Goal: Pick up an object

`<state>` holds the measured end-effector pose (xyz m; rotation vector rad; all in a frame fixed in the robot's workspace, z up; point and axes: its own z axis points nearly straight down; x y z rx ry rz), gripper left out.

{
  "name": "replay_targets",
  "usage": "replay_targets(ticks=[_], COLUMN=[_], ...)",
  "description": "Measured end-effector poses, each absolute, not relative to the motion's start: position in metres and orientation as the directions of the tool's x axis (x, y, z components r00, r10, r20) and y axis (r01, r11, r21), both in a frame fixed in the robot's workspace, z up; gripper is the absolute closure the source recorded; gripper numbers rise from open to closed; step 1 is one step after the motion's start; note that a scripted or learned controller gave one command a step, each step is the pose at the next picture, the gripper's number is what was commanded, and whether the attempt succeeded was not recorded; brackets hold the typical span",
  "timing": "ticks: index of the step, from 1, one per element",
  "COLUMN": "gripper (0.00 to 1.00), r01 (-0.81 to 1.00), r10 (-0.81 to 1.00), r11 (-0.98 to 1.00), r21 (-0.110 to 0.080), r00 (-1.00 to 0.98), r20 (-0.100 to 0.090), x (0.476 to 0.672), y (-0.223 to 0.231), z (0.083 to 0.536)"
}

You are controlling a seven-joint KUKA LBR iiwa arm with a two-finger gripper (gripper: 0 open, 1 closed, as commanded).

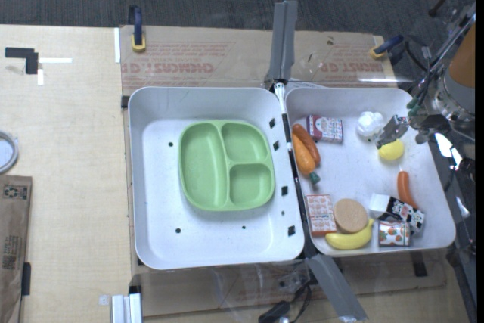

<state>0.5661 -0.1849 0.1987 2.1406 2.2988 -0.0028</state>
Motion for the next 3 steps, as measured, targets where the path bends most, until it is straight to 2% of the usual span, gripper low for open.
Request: replay_targets(ticks=[1, 2, 3], gripper=[0.0, 0.0, 1.0], r01=[1.0, 0.996, 0.996], r10=[1.0, 0.996, 0.996], r11=[-0.001, -0.085, -0.085], r21=[-0.006, 0.0, 0.0], r00=[0.001, 0.085, 0.085], r20=[0.011, 0.012, 0.005], x=[0.559, 0.533, 0.532], y=[-0.215, -0.21, -0.213], z=[0.104, 0.093, 0.101])
